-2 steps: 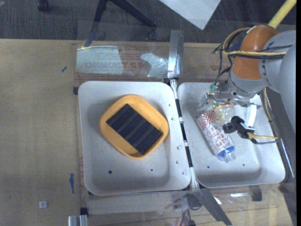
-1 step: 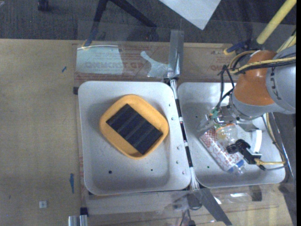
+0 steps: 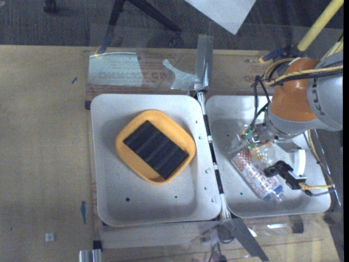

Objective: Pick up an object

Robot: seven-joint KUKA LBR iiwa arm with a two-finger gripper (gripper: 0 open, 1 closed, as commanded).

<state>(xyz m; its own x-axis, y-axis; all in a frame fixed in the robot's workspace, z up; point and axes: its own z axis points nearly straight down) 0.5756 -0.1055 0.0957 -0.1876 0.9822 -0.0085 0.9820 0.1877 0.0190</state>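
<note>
While reaching in from the right, hovering the gripper (image 3: pixel 255 139) low over the right bin (image 3: pixel 224 113), just at the upper end of a clear plastic packet (image 3: pixel 257 173) printed in red and white. Judging by that pose, working through the approach step of the pick, and not yet lifting anything. Trying to read whether the gripper is open or closed and failing: being hidden under the wrist and the orange band of the arm (image 3: pixel 294 100), so simply cannot tell.

Finding the likely target, the packet, lying slantwise on the floor of the right bin, running from beside the gripper down toward the near right corner and ending in a small blue bit. Finding the other candidate well apart, alone in the left bin (image 3: pixel 109 195): an orange tray (image 3: pixel 131 132) carrying a black ridged panel (image 3: pixel 157 149).

Probably calling next for settling straight down onto the packet, pinching across its narrow width and rising slowly. Expecting trouble from the thin film — lying flat, offering little to grip, likely sliding or crumpling rather than coming up cleanly.
</note>
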